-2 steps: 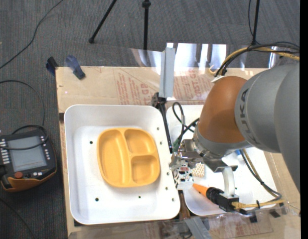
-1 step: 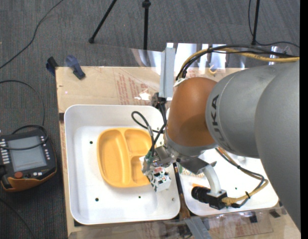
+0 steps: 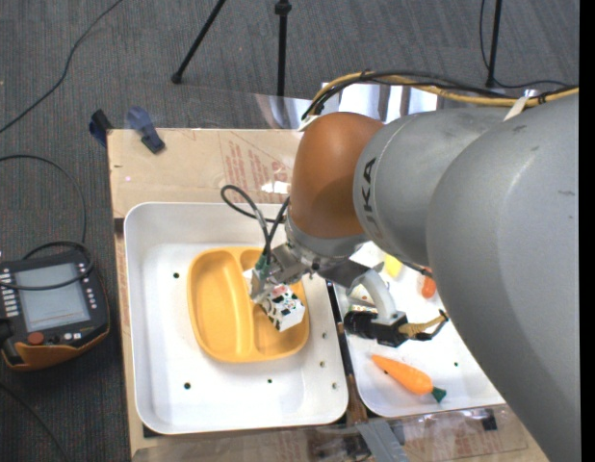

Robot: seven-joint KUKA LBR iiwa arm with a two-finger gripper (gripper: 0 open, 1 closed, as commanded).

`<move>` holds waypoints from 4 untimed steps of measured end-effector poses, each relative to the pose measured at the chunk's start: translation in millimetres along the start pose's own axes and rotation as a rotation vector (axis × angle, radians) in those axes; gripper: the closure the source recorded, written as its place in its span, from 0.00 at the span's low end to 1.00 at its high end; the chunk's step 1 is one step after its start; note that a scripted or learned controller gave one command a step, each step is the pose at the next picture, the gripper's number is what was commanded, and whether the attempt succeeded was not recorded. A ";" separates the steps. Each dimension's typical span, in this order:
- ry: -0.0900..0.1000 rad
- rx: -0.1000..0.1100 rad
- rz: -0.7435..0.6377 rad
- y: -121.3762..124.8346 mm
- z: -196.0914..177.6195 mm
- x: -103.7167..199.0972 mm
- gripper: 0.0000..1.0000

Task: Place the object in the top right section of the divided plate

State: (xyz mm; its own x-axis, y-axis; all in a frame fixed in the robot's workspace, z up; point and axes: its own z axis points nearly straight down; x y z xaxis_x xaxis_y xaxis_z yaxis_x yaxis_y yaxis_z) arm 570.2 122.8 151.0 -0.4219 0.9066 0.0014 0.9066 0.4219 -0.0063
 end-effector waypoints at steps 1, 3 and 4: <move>0.001 0.003 0.276 -88.6 -41.1 36.4 1.00; 0.000 0.000 0.275 -29.3 -76.2 -26.1 1.00; -0.001 0.000 0.270 -23.9 -121.5 -18.1 1.00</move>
State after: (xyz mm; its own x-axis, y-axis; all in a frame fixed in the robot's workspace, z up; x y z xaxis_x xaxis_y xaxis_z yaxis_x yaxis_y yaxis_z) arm 557.0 96.5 272.6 -0.1647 0.9863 -0.0010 0.9863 0.1647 -0.0062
